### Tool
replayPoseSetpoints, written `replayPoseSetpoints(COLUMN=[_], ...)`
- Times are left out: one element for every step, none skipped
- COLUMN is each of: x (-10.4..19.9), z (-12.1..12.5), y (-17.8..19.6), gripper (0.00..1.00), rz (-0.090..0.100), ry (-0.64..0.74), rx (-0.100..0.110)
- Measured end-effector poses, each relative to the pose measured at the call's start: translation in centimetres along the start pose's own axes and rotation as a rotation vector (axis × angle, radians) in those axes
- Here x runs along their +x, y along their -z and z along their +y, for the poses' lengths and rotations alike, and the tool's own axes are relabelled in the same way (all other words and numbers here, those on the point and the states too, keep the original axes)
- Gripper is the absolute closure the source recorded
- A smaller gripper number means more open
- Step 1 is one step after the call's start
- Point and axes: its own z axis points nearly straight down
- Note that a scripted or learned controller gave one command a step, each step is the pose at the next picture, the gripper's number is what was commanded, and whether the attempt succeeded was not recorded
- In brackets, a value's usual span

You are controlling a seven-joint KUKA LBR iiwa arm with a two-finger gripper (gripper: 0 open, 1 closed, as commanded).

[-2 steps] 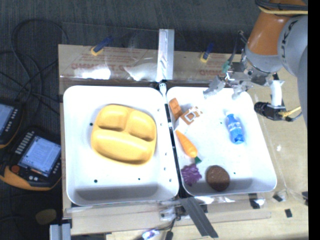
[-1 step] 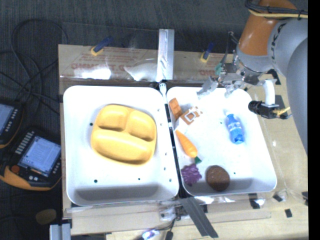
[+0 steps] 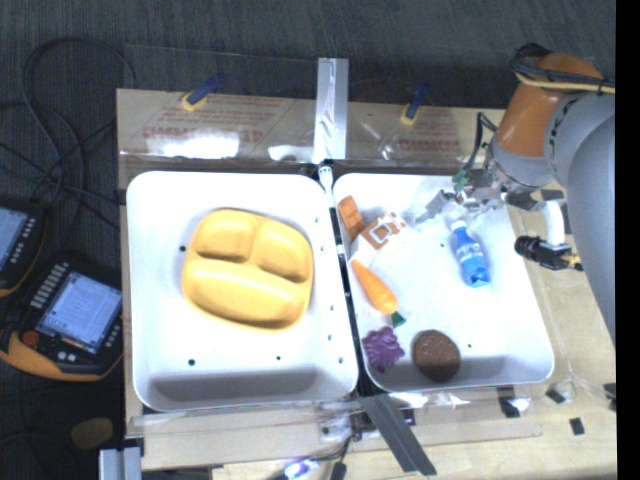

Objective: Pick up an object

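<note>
Robot jaws [image 3: 462,194] low over the right bin's [image 3: 520,343] top edge, can't tell if apart or together, blue bottle [image 3: 469,255] just below them, carrot [image 3: 375,289], purple grapes [image 3: 382,348], brown ball [image 3: 436,354] nearby, yellow bread [image 3: 248,266] in the left bin [image 3: 150,368]

We see a tabletop [image 3: 150,118] carrying two white bins: the right bin [image 3: 520,338] lies just under the gripper [image 3: 462,193], the left bin [image 3: 160,368] well beyond it.
</note>
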Motion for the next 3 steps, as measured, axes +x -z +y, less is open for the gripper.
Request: replayPoseSetpoints(x=[0.0, -0.1, -0.7], z=[-3.7, -3.7, -4.8], y=[0.0, 0.8, -0.3], gripper=[0.0, 1.0, 1.0], rz=[-0.007, -0.013, -0.009], ry=[-0.051, -0.049, -0.227], rx=[-0.023, -0.023, -0.019])
